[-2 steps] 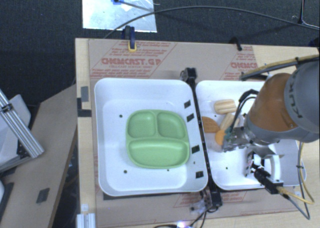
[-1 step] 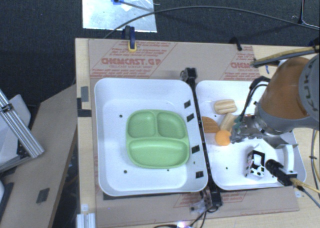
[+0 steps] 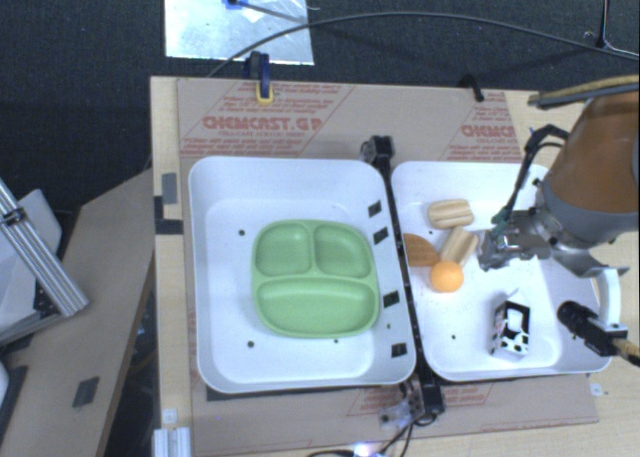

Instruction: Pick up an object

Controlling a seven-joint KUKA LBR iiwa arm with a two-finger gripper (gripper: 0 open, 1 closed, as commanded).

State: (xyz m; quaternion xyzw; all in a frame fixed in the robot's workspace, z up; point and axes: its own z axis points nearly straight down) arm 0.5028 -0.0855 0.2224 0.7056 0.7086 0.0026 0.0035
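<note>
The right bin holds several small things. A tan roll lies near its back left, and a second tan piece lies tilted just below it. Beside them sits a brown wedge against the bin's left wall, with an orange ball in front. A black-and-white patterned block stands near the front. My gripper hangs low over the bin's middle, just right of the second tan piece and above the patterned block. I see nothing held in it.
The left bin bears a green divided plate at its middle. A raised divider with black clips runs between the bins. The grey and orange arm covers the right bin's right side.
</note>
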